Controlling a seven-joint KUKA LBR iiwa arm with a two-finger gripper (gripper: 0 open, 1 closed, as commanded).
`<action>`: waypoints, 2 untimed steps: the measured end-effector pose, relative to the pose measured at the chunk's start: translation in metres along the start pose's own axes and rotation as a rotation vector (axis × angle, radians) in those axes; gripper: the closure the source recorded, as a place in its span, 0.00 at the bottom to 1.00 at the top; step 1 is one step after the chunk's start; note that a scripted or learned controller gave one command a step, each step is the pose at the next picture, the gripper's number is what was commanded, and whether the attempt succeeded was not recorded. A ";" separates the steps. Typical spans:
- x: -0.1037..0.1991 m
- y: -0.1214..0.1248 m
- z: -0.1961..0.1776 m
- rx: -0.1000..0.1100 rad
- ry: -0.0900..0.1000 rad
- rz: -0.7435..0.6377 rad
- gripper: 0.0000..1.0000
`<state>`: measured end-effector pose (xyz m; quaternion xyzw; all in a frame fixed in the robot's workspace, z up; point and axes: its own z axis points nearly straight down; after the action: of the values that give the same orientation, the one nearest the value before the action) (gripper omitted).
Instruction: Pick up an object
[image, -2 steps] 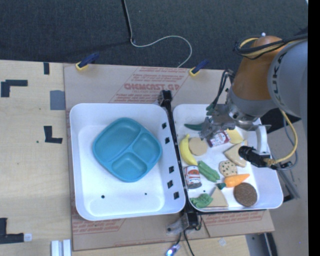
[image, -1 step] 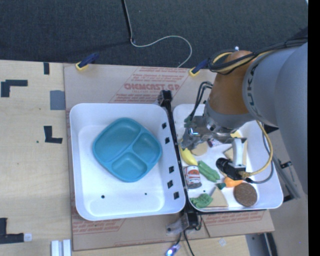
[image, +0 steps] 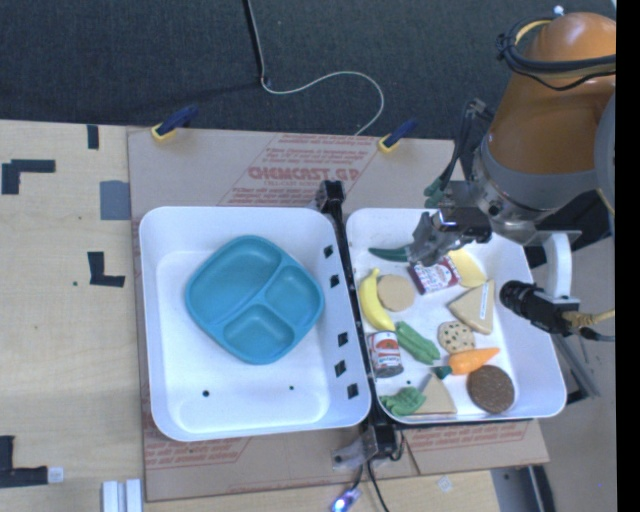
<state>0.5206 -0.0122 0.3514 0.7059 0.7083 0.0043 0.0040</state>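
Note:
My gripper (image: 430, 247) hangs over the back part of the right bin (image: 540, 330), under the orange-banded wrist. Directly below it lies a small white packet with a dark red label (image: 437, 277); I cannot tell whether they touch. A green chili (image: 388, 253) lies to the gripper's left and a yellow cheese piece (image: 468, 266) to its right. Nearby lie a banana (image: 374, 300) and a round tan biscuit (image: 396, 292).
The right bin also holds a sandwich wedge (image: 475, 308), green pepper (image: 417, 342), small can (image: 386, 353), chip cookie (image: 455, 335), carrot (image: 470, 361) and brown disc (image: 491, 388). A blue divided plate (image: 255, 298) sits in the left bin (image: 160, 330).

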 end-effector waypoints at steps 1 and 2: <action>0.035 -0.025 -0.072 0.007 0.001 -0.003 1.00; 0.029 -0.035 -0.080 0.013 -0.001 0.001 1.00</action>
<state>0.4842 0.0164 0.4314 0.7063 0.7079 -0.0009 -0.0001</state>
